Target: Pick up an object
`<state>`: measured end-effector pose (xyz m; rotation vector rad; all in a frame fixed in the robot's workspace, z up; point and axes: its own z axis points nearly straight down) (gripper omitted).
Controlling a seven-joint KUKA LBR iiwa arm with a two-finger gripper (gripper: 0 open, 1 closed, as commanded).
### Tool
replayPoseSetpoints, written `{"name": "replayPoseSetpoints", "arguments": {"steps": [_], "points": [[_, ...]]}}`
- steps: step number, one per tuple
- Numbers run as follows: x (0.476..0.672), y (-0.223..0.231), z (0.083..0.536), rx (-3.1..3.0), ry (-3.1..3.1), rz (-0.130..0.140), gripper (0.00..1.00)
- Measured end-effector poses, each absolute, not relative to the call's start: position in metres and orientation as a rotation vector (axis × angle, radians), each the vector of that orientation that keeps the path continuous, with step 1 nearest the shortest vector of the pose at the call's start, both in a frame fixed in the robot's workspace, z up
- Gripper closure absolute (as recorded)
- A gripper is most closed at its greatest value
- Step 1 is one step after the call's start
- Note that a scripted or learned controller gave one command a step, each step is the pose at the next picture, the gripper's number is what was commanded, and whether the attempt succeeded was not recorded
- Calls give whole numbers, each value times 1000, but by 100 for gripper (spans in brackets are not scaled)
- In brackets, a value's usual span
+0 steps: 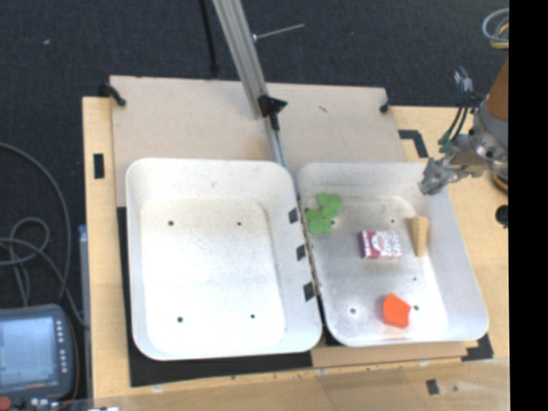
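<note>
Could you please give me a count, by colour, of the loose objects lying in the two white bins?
Green: 1, a green leafy piece by the inner wall of the right bin.
Purple and white: 1, a small printed box.
Tan: 1, a cone-shaped piece.
Orange: 1, an orange block.
Total: 4, all in the right bin.

Four objects lie in the right bin (pixel 454 302) — left bin (pixel 154 229) alongside.
</note>
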<state>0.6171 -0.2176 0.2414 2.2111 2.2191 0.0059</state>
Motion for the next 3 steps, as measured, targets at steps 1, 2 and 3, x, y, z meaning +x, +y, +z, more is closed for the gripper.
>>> {"name": "replayPoseSetpoints", "arguments": {"steps": [1,2,3], "points": [[618,-219,280,2212,2222,4,100],[625,-162,285,2213,2229,3,100],[636,-113,285,2213,2228,3,100]]}}
